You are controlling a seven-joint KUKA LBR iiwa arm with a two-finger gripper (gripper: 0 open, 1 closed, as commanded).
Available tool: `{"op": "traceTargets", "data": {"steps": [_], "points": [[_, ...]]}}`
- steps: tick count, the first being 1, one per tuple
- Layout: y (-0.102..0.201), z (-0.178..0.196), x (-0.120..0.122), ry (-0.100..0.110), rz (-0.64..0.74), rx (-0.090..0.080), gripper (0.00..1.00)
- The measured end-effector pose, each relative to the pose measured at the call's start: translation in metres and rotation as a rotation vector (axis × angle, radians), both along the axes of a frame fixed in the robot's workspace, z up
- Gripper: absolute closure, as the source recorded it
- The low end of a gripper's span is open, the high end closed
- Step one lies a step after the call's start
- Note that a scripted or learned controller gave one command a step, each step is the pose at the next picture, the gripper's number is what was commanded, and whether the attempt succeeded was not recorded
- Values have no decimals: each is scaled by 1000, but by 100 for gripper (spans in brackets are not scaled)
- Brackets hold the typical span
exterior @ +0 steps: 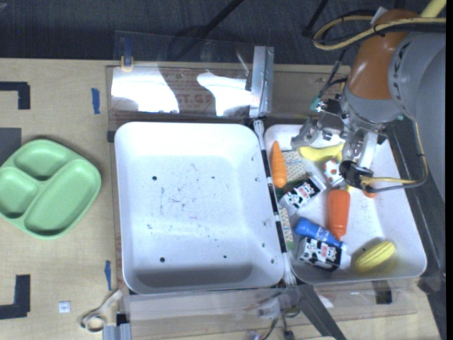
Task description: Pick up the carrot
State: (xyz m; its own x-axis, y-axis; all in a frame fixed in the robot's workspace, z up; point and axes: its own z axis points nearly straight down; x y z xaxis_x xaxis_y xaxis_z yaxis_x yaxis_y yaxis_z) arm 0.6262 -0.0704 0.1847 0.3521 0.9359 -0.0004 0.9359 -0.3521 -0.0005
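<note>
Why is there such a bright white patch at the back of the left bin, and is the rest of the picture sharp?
Camera view: the patch is glare on the clear panel behind the left bin, washing out detail there. Camera view: the bin floors are evenly lit, with soft shadows. Camera view: the carrot and the small toys look slightly soft, and the gripper is too blurred to make out clearly.

Robot lab: taped bench [56, 105], white bins [141, 261].

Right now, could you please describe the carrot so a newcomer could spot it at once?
Look in the right-hand white bin. Along its left wall lies the slim orange carrot, pointing away from the camera. Unlike the fatter orange cylinder mid-bin, it tapers.
</note>
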Motion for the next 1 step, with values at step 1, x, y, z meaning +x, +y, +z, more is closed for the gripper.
{"op": "traceTargets", "data": {"steps": [1], "points": [[21,0,-8,1,222,1,0]]}}
